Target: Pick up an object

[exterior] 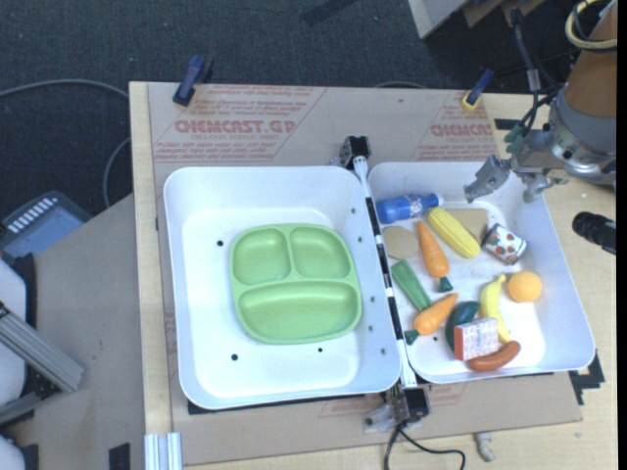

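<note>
Nearest edge of the right bin: a red sausage at about 5 o'clock in the bin, touching a red-and-white carton that sits on a dark green item. Just beside those, a banana and an orange ball at 3 o'clock, touching or nearly so. A small carrot lies at 7 o'clock, with a green cucumber-like piece next to it along the left wall. Mid-bin: a larger carrot lying lengthwise, a corn cob right of it, and a small red-and-white can tipped on its side at 2 o'clock. Far end: a blue bottle lying flat at 11 o'clock. All candidate pick objects are in this bin, none lifted. Left bin holds just a green divided plate, three compartments, roughly centred. Gripper hovers over the right bin's far rim at 1 o'clock, fingers spread apart, nothing between them. Far back on the board: blue clamp at 11 o'clock and a second small clamp at 1 o'clock.
</note>
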Robot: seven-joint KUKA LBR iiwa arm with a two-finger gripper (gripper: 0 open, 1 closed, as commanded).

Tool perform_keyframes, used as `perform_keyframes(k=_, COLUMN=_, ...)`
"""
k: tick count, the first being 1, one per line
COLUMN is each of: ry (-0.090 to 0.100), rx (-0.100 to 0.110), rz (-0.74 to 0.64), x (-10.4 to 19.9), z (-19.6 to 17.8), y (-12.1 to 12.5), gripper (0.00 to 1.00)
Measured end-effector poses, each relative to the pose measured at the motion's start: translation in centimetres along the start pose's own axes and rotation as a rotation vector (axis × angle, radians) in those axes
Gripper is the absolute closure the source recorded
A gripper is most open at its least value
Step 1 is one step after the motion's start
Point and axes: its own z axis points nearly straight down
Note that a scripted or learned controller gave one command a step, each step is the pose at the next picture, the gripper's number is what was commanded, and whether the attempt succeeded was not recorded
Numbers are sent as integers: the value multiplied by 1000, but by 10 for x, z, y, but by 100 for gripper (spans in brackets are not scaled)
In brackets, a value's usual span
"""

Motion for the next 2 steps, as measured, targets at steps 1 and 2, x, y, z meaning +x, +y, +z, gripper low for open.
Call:
perform_keyframes(k=1, ry=1, rx=2, rz=0, x=41, z=70, y=-15, gripper=0)
perform_keyframes(k=2, ry=0, rx=-2, rz=0, x=48, z=152, y=-18, gripper=0)
